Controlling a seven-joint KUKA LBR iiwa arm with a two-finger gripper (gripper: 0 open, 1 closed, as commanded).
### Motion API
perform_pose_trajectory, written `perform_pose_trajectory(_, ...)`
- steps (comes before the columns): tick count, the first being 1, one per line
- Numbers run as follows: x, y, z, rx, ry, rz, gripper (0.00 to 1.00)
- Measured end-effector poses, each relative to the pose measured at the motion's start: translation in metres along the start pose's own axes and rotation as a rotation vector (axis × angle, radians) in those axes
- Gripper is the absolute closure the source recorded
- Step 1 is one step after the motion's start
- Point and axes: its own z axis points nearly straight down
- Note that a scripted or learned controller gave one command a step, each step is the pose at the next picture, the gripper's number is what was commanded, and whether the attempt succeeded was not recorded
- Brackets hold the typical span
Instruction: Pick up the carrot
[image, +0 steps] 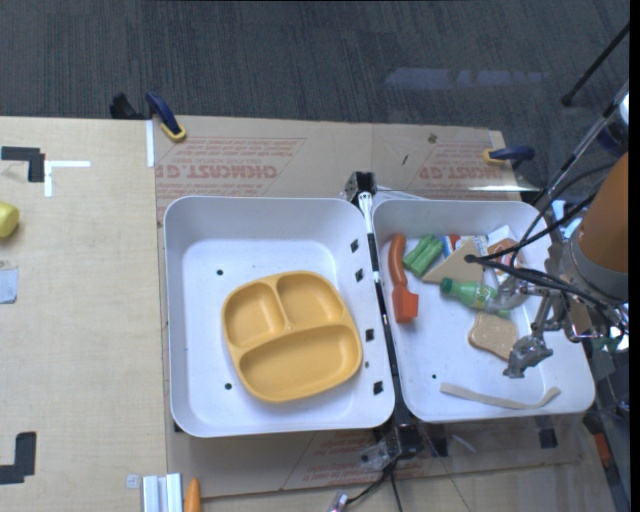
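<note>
The carrot (400, 280) lies against the right bin's (420, 400) left wall; the gripper (527, 355) hangs near the opposite edge, jaws' spread unclear to me. That wall could block a finger, causing a slip

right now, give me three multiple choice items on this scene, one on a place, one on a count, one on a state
1. Where is the carrot?
A. in the right bin, by its left wall
B. on the yellow plate
C. on the bench outside the bins

2. How many compartments has the yellow plate?
A. two
B. three
C. five

3. How does the pincer stand to the carrot?
A. clamped on it
B. lifting it over the left bin
C. apart from it, over the right bin's right half

Answers: 1 A, the orange carrot lies along the right bin's left wall. 2 B, two small sections above one large. 3 C, bare bin floor lies between them.
</note>
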Motion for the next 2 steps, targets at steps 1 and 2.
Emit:
perform_pose_trajectory(1, -0.023, 0.041, 0.119, -0.001, 0.001, -0.054, 0.0)
perform_pose_trajectory(2, -0.091, 0.091, 0.023, 0.0, -0.004, 0.001, 0.0)
